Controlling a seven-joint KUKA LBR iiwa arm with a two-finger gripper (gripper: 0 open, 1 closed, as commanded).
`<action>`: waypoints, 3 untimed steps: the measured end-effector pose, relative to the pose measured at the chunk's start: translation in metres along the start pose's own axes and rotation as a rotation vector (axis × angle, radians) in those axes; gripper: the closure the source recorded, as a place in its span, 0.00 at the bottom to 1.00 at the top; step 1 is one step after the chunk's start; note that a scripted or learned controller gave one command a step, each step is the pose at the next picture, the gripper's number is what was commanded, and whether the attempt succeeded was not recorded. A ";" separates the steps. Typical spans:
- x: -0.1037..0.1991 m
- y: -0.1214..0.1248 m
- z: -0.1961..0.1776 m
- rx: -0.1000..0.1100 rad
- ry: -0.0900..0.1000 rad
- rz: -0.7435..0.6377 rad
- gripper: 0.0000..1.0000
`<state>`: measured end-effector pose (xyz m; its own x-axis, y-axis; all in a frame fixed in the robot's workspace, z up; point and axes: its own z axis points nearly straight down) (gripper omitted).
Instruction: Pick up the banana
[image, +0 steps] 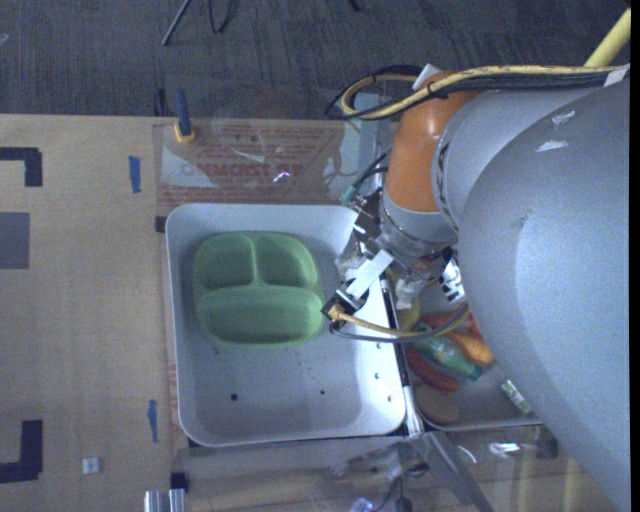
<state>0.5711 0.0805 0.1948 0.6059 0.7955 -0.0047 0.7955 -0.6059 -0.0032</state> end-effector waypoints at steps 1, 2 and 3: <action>0.026 0.001 0.045 -0.017 0.026 -0.031 0.00; 0.075 -0.046 0.102 -0.024 0.021 0.082 0.00; 0.070 -0.039 0.092 -0.033 0.013 0.087 1.00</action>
<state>0.5821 0.1593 0.1027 0.6725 0.7401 0.0094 0.7396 -0.6724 0.0299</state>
